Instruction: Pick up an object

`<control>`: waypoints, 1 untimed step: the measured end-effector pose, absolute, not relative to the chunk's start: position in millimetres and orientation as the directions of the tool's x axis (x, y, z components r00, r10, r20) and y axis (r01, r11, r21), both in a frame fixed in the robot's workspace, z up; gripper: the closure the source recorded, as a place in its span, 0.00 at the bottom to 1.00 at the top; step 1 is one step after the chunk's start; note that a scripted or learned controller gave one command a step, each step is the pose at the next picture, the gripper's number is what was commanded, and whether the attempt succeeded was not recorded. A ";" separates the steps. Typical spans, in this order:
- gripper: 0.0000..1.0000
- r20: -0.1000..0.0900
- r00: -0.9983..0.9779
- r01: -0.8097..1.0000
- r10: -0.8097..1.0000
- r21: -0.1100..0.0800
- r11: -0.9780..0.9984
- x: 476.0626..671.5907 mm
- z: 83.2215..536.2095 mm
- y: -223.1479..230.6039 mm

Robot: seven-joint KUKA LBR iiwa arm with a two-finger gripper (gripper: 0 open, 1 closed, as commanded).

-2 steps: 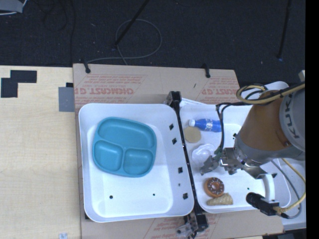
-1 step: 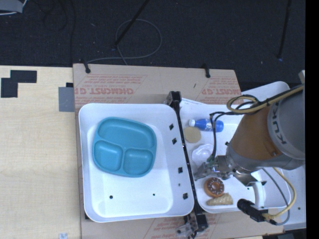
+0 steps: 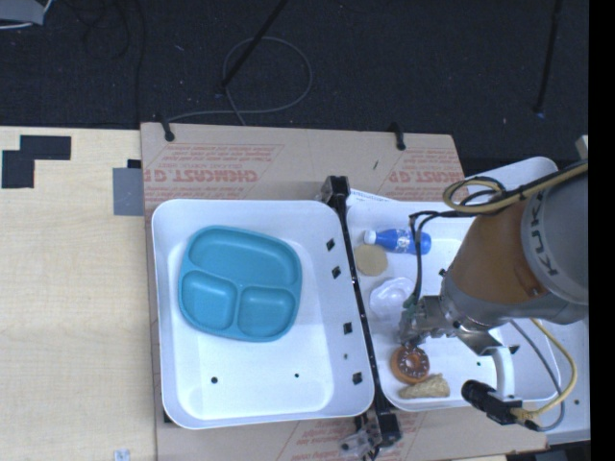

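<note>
Camera view. Two shallow white bins sit side by side on a cardboard sheet, which lies on a light wooden bench top.

The left bin holds a blue three-compartment tray, lying flat toward the bin's upper left. No other item is seen in that bin.

The right bin holds several small objects. A bottle with a blue body and white cap lies on its side near the far wall. Just below and left of it is a round tan disc. Below that is a clear crumpled plastic piece. Toward the near wall lies an orange-brown ring-shaped item, and touching it on the near side is a tan wedge-shaped piece.

The arm reaches in from the right over the right bin, cables looped around it. The gripper hangs directly above the ring-shaped item, between it and the plastic piece. How far apart its tips stand cannot be told from this angle, and no object is seen between them. All listed objects rest on the bin floor.
</note>
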State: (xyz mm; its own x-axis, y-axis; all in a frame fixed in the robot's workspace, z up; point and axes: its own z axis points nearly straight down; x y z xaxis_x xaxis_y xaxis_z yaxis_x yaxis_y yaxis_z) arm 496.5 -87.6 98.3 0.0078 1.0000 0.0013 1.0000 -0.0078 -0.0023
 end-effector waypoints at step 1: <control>1.00 0.000 -0.001 1.000 1.000 0.002 0.001 507.6 151.5 -87.3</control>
